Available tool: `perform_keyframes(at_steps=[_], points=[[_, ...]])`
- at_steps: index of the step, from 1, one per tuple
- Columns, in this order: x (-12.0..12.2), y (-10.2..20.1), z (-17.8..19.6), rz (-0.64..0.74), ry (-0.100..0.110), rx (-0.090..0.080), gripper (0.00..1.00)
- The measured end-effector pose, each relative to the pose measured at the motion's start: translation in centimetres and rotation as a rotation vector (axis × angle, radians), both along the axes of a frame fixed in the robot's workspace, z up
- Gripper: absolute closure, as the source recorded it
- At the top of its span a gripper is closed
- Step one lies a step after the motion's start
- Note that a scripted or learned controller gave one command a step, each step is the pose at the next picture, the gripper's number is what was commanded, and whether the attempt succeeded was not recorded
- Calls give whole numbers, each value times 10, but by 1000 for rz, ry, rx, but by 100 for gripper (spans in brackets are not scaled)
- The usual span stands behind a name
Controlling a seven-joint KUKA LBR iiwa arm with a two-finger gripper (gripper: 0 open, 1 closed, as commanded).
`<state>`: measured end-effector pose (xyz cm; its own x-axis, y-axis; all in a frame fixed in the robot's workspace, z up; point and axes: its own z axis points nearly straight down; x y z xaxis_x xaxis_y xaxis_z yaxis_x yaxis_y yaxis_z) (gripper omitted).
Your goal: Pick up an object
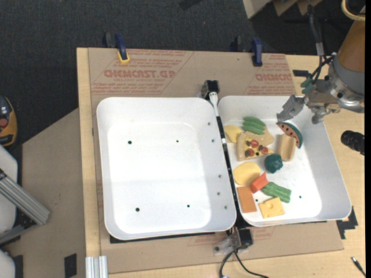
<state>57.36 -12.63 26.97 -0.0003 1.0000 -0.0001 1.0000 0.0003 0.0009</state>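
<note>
While the toy food lies heaped in the right bin (333,161), the gripper (302,112) hangs over that bin's far right part with its fingers spread and nothing between them. Just near-left of it lies a watermelon slice (290,133), beside a green pickle (254,124).

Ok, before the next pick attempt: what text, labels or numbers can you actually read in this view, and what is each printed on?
"CHEMCAST GP": red print on the brown paper-faced sheet under the two bins, left of centre.
Same red print repeats on the sheet near the blue clamp, partly cut off; smaller red lines around both are too blurred to read.
No readable text on the shallow white bins or toy food pieces.
</note>
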Motion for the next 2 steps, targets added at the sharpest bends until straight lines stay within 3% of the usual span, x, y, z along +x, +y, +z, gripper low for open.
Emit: perform_keyframes(at_steps=[1,2], points=[[62,67,-89,7,2,2,0],[69,25,-188,-3,-1,-1,0]])
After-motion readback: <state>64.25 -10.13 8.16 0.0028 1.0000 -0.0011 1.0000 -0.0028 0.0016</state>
